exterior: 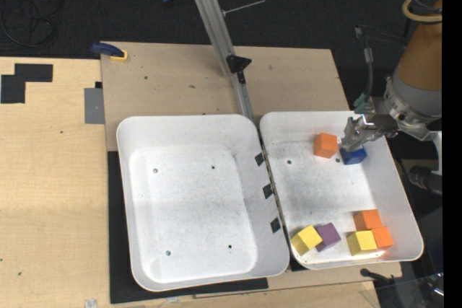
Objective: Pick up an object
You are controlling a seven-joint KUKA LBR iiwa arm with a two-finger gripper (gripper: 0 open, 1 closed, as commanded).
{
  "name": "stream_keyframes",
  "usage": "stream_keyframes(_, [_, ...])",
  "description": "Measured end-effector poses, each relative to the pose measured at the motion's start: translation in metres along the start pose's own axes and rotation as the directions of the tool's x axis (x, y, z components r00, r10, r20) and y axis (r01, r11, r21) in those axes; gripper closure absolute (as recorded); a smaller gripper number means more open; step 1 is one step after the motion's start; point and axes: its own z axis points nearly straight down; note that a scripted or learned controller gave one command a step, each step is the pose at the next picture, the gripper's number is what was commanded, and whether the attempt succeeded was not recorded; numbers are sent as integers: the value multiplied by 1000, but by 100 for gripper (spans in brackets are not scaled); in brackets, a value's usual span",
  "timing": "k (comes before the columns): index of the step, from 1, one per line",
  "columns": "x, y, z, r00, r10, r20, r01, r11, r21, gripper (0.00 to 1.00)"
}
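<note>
Two shallow white bins side by side on the bench: left bin [137, 133] showing bare floor from wall to wall, right bin [404, 227] carrying every loose piece. Gripper [354, 144] low in the right bin's far right part, close to the right wall, right at a small blue block [354, 156] that peeks out beneath the fingertips; cannot tell how wide the fingers stand, nor whether the blue block sits between them. Just left of the gripper, an orange cube [325, 145], near but apart from the blue one. Wide bare floor through the middle of the right bin, between that far pair and the cluster along the near wall. Near cluster: yellow cube [307, 238] touching purple cube [328, 234]; further right, another yellow cube [362, 242] pressed against two orange blocks [375, 227] hard by the near right corner. Count: three orange, two yellow, one purple, one blue.
</note>
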Motion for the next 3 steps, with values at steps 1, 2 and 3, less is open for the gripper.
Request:
stream_keyframes(1, [47, 12, 23, 1000, -3, -3, 3, 1000, 8, 100])
stream_keyframes(2, [103, 29, 42, 1000, -3, -3, 3, 1000, 9, 100])
stream_keyframes(3, [141, 49, 55, 1000, -1, -1, 1, 1000, 6, 100])
